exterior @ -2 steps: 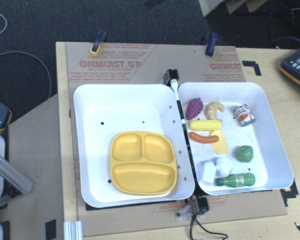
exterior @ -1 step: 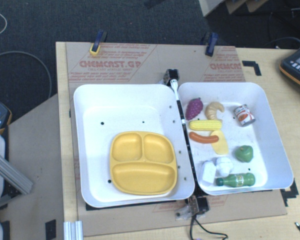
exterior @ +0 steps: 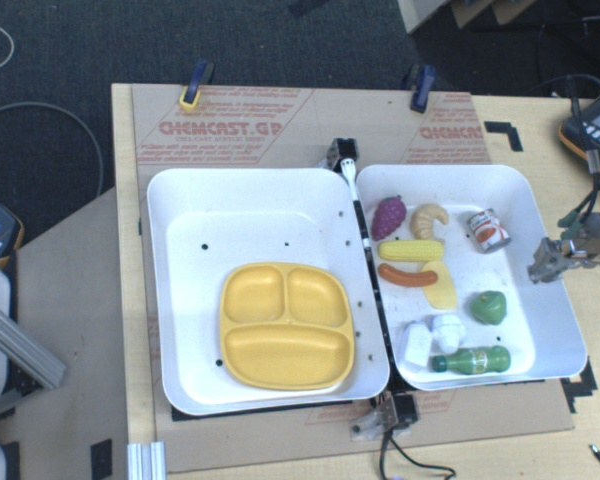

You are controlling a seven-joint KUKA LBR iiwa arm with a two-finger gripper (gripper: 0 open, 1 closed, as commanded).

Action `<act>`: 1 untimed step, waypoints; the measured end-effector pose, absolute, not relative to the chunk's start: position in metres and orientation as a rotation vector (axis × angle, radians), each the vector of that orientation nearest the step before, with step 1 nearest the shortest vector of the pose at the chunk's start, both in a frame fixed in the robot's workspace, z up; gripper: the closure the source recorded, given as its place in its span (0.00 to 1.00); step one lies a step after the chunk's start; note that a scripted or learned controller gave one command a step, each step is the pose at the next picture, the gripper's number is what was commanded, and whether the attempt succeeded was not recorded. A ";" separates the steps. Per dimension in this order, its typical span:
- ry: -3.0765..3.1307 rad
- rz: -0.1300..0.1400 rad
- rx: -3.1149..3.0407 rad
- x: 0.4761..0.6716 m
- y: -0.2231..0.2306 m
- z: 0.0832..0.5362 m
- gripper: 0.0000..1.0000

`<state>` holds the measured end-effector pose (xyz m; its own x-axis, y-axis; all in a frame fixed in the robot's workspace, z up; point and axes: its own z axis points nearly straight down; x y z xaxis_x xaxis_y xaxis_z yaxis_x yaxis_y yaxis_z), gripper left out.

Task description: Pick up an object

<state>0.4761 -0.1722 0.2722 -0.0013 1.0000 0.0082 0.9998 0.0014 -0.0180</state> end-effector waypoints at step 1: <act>-2.213 0.009 -2.210 0.476 -0.144 0.085 1.00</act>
